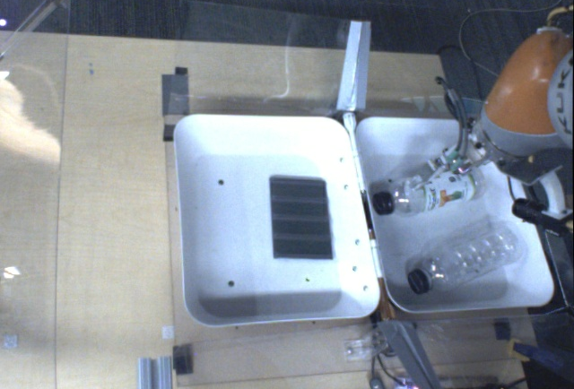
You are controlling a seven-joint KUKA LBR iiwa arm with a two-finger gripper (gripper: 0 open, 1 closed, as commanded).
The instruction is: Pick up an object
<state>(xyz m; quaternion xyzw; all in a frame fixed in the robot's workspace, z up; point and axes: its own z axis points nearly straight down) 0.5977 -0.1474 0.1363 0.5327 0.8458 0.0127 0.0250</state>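
While the jaws' state cannot be told, the small labelled bottle (429, 194) lies apparently touching them, in the right bin (502, 298).

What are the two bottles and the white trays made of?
Both bottles look like clear plastic with black caps: you can see the tray through them. The upper bottle has a label; the lower bottle has a bumpy wall. The left bin and right bin look like smooth, matte white plastic, though that's a guess.

My one camera sits fixed high above the desk (99, 199), looking down at a slant on both white bins (193, 226), far enough to frame them whole.
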